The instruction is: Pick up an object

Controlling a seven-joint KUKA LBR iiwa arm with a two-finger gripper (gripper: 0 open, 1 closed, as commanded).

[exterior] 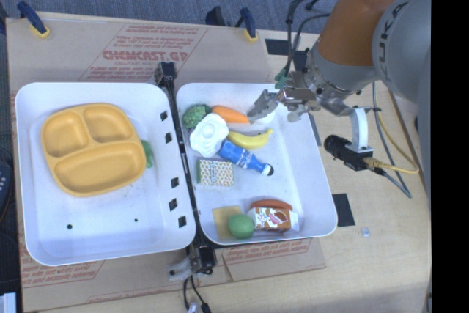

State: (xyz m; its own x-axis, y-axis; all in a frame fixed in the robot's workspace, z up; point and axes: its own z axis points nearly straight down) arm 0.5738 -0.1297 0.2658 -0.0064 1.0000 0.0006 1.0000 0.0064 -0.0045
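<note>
My gripper [275, 108] hangs over the far right part of the right bin [316, 179], its two fingers spread open with nothing between them. Just left of it lies an orange carrot [230, 114], and a yellow banana [250, 138] sits below it. Further left are a white fried egg [209, 134] and a green broccoli [195, 116]. A blue bottle [244, 157] lies at the bin's middle beside a patterned packet [215, 172]. Near the front edge sit a green ball [239, 226], a yellow slice [224, 215] and a red-labelled can [272, 217].
The left bin [44, 231] holds a yellow divided plate [93, 149] with a small green item [149, 154] at its right edge. A black divider [176, 150] runs between the bins. Cables and a black fitting [344, 150] lie right of the right bin.
</note>
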